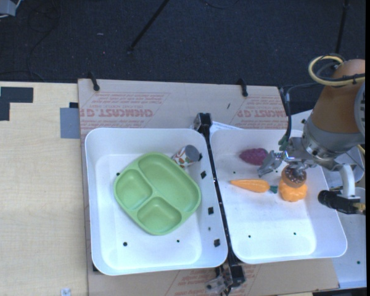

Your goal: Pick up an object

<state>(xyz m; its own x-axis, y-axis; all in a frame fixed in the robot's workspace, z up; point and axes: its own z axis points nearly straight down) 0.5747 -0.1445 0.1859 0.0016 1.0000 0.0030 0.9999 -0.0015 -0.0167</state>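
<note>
My gripper (pixel 286 165) hangs low over the back right of the right bin (pixel 265 239). It stands open, and nothing shows between its fingers. Just in front of it, touching or nearly so, sits an orange rounded toy (pixel 293 190) with a brownish top. A toy carrot (pixel 251 185) lies to the left of that, pointing left. Behind the carrot, near the bin's back wall, rests a purple lump (pixel 254 156). The grey arm with its orange band (pixel 339 106) comes in from the right.
In the left bin (pixel 105 239) lies a green divided plate (pixel 157 193), and a small patterned cup (pixel 186 156) lies on its side at the plate's back corner. A black divider (pixel 211 184) runs between the bins. A black fitting (pixel 339 199) sits at the right bin's right rim.
</note>
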